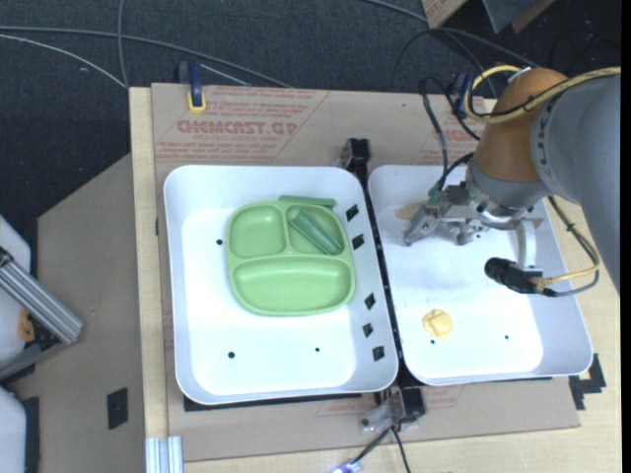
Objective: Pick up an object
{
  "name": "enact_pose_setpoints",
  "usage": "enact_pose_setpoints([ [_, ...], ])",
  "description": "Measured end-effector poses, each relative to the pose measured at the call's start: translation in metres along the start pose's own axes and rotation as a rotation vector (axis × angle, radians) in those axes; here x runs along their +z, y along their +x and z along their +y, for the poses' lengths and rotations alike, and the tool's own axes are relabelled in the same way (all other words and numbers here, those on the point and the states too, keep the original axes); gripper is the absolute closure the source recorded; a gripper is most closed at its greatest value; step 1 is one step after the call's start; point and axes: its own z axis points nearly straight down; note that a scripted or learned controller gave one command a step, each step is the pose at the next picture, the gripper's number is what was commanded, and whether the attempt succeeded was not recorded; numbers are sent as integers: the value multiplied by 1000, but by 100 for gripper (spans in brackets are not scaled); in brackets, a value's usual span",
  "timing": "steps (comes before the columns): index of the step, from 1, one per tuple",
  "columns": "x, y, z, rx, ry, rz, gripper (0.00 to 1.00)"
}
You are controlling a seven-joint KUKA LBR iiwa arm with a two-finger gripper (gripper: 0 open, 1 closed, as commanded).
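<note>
Lowest in the frame, a small yellow object (438,323) sits on the floor of the right bin (562,348), toward its lower middle. Above it I see my gripper (441,227) in that bin's upper part, fingers spread open with nothing between them, well apart from the yellow piece. Left of center, the left bin (197,358) holds a green divided plate (290,260).

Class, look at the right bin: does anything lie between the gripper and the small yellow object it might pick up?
Nothing visible does. The gripper hangs over the far part of the right bin, and bare white floor separates it from the yellow object nearer the camera.
</note>
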Motion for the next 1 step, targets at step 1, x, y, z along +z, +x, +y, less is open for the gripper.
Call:
enact_pose_setpoints([
  [1, -14, 0, 1, 1, -5, 0, 100],
])
